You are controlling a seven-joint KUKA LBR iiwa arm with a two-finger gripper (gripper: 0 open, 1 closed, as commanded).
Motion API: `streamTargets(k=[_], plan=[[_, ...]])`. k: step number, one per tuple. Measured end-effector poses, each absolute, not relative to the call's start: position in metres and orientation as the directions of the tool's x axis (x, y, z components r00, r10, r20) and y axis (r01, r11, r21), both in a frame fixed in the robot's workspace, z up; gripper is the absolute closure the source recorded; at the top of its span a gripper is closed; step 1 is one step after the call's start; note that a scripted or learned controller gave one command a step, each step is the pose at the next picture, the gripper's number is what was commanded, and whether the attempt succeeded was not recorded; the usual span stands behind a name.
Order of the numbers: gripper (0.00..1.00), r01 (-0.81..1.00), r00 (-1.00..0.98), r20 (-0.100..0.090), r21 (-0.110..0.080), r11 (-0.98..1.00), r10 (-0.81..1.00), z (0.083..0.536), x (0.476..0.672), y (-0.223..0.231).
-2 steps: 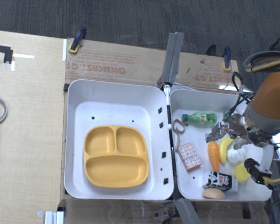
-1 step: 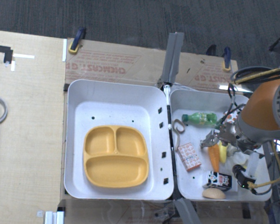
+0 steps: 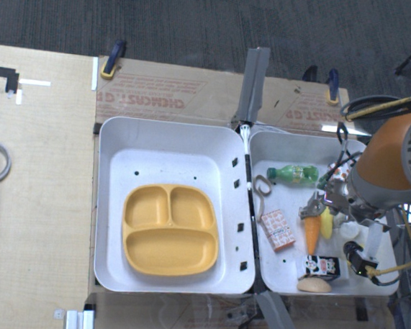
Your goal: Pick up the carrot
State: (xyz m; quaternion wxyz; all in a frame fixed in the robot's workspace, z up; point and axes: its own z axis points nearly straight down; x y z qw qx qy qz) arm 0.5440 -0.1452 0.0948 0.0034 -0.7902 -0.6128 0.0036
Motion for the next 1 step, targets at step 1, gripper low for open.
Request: streamTargets(k=[1], plan=[[1.00,0.996,0.092,-0.001,-0.005,-0.092,0.996,0.1963,0.5307,-0.1009]])
